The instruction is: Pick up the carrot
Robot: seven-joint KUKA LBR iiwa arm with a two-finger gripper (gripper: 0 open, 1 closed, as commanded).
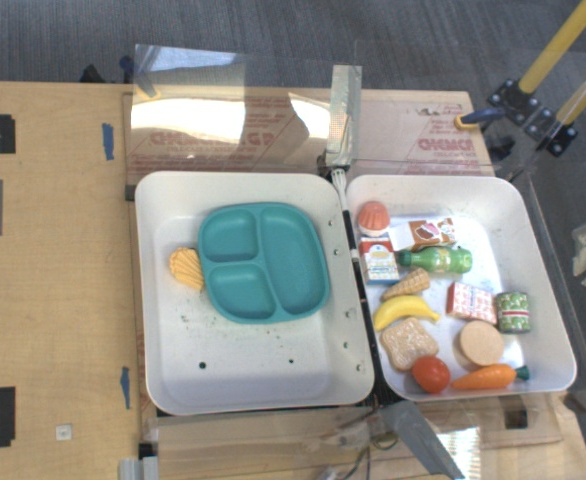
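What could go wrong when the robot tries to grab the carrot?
The carrot lies close to the near wall of the right bin, so fingers coming down may bump that wall. It also sits right next to the tomato and a round tan piece, so the robot might knock or pinch one of those instead. It looks smooth and tapered, so it could slip out.

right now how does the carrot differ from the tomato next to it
The carrot is long and tapered, lying on its side; the tomato is round. The carrot is orange with a green end; the tomato is red. The carrot sits nearer the right bin's right wall, the tomato to its left. Both lie along that bin's near edge.
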